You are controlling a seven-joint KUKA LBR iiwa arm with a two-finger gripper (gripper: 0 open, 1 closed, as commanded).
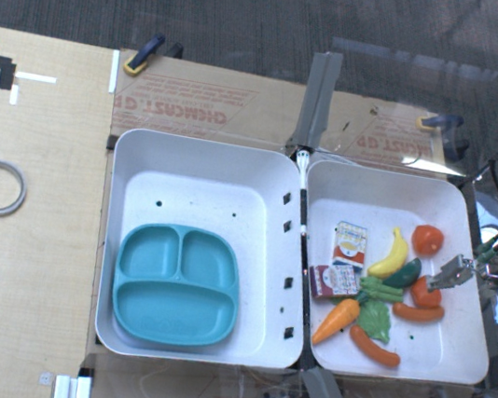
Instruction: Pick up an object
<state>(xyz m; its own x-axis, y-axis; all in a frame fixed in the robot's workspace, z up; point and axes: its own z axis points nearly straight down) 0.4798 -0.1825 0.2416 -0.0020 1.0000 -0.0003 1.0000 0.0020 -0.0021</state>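
My hand [450, 273] sits at right bin's [364, 189] edge, whether closed or apart I can't tell, just beside red pepper [424, 293]. Approach step; next, descend onto it and clamp.

My gripper [450, 272] hangs at the three o'clock side of the right bin [364, 186], just above a red pepper [424, 293]. At twelve o'clock from me lies a tomato [427, 239]; at nine o'clock, a banana [392, 253] and small carton [350, 240]. A carrot [337, 320] and sausage [374, 347] lie toward seven. The left bin [141, 166] holds a teal divided plate [177, 283].
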